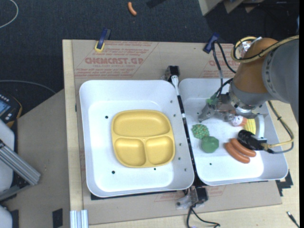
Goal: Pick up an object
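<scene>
My gripper (212,111) hangs low over the back left part of the right bin (273,167), under the grey wrist with its orange band. Just in front of it lies a bumpy green piece (200,130), and a rounder green piece (209,144) sits right below that. Two orange-red sausages (237,151) lie side by side further right. A yellow corn cob (250,125) and a small pink and white thing (236,121) rest close under the wrist. Nothing can be seen held in the gripper.
The left bin (95,175) holds a yellow three-compartment plate (141,137) at its middle. A black divider (183,122) runs between the bins. Clamps sit on the cardboard behind them. A small orange thing (132,8) lies on the dark floor.
</scene>
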### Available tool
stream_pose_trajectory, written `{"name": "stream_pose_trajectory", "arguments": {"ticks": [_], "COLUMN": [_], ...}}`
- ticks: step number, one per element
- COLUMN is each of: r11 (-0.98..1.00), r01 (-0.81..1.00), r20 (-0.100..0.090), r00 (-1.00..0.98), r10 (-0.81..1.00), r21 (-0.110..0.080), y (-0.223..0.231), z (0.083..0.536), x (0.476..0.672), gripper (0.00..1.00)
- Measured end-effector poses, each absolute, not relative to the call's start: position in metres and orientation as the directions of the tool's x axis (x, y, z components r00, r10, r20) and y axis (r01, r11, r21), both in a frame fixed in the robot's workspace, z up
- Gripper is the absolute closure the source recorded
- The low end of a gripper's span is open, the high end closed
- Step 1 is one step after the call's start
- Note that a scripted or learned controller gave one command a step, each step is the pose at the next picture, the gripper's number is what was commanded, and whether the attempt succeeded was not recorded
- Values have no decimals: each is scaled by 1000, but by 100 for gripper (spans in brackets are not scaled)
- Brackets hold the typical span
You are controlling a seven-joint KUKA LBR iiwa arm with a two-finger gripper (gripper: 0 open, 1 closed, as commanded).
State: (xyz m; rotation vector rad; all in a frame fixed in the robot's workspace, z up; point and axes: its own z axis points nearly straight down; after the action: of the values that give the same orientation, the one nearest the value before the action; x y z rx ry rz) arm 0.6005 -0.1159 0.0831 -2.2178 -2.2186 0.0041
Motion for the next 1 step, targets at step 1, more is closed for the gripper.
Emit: {"name": "stream_pose_trajectory", "arguments": {"ticks": [1], "r11": [-1], "r01": [1000], "r20": [0], "r00": [1], "r10": [1000], "r21": [0], "y": [-117], "z": [96], "x": [601], "gripper": [100]}}
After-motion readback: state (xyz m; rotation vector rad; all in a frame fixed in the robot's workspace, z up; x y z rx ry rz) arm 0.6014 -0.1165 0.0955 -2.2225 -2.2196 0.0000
